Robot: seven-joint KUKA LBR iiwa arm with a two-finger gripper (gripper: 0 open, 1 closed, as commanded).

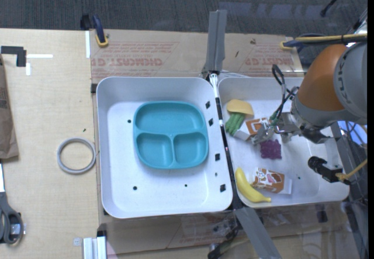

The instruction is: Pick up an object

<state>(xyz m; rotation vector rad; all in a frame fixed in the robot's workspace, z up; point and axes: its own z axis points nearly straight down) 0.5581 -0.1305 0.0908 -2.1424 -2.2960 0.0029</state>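
Observation:
The right bin [304,190] holds several small items. A yellow wedge [239,107] lies at its back left with a green piece [234,124] just below it. An orange and white packet [255,126] sits beside those, and a purple bunch of grapes [270,149] lies near the bin's middle. A banana [249,187] and an orange carton [271,181] rest at the front. My gripper [265,134] is low in the bin, between the packet and the grapes and right by both. The arm's orange band [322,85] rises behind it.
The left bin [111,152] holds a teal divided plate [171,134]. A metal divider post [215,41] stands between the bins at the back. On the bench to the left lie a grey ring [76,155] and scissors [10,223]. Cables hang at the right [345,161].

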